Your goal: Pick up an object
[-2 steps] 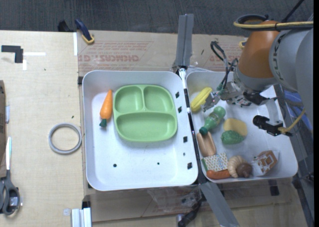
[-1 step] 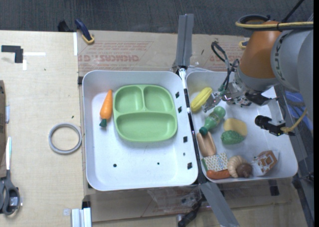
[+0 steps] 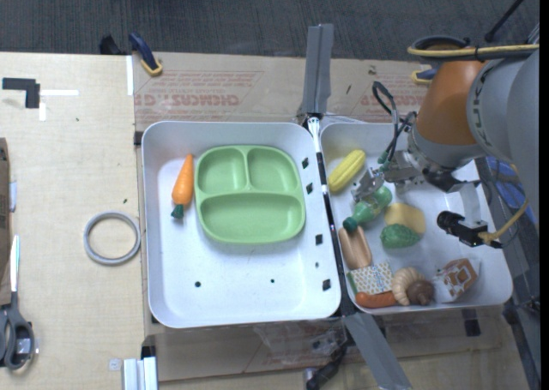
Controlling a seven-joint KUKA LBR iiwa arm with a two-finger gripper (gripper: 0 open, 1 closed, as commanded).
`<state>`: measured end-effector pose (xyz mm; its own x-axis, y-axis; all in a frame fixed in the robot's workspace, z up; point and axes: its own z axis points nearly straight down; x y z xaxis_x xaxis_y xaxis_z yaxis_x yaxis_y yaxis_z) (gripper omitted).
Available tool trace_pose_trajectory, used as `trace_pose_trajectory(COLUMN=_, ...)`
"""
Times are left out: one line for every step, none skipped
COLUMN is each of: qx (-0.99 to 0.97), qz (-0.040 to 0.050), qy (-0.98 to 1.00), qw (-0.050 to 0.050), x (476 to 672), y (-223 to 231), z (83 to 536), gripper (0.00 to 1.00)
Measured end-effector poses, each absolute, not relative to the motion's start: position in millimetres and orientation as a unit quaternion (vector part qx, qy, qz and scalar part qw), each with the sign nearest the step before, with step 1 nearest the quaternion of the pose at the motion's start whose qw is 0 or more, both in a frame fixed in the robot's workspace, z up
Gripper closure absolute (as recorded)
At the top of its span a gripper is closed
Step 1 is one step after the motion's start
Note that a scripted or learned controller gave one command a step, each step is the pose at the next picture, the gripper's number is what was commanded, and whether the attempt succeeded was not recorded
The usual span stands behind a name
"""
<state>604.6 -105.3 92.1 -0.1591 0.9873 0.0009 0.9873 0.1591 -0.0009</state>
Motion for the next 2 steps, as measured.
trace_pose_trajectory(qx=-0.650, qz=0.0001, qy=-0.760, qw=0.000, x=604.9, y=-106.5, z=101.6, gripper=1.00)
trace_pose_trajectory(qx=-0.650, qz=0.0002, qy=-0.760, qw=0.000, x=604.8, y=-106.7, z=101.6, gripper=0.00)
